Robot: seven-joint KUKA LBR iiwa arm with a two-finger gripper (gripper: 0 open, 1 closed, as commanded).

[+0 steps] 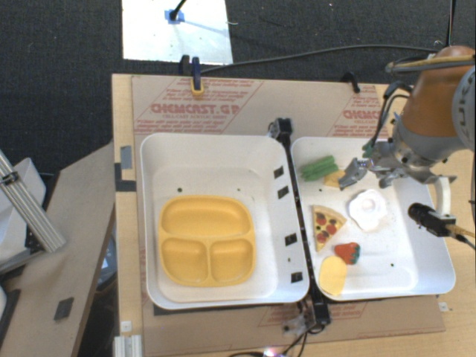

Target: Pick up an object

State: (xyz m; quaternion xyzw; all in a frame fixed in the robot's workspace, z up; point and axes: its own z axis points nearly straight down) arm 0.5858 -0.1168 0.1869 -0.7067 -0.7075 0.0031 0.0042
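The end effector (355, 174) hangs low over the back of the right bin (431, 274), and whether its grip is open or closed cannot be told. Just left of it lies a green piece (319, 168); nearer the front lie a white fried egg (368, 209), a pizza slice (327, 225), a strawberry (347, 252) and a yellow disc (333, 275). The left bin (156, 162) holds a yellow divided plate (207, 238).

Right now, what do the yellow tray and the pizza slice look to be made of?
Yellow tray: probably molded plastic, matte, judging by its smooth one-piece compartments and uniform color. Pizza slice: likely toy plastic or rubber, with flat painted-looking red toppings; too small to tell which.
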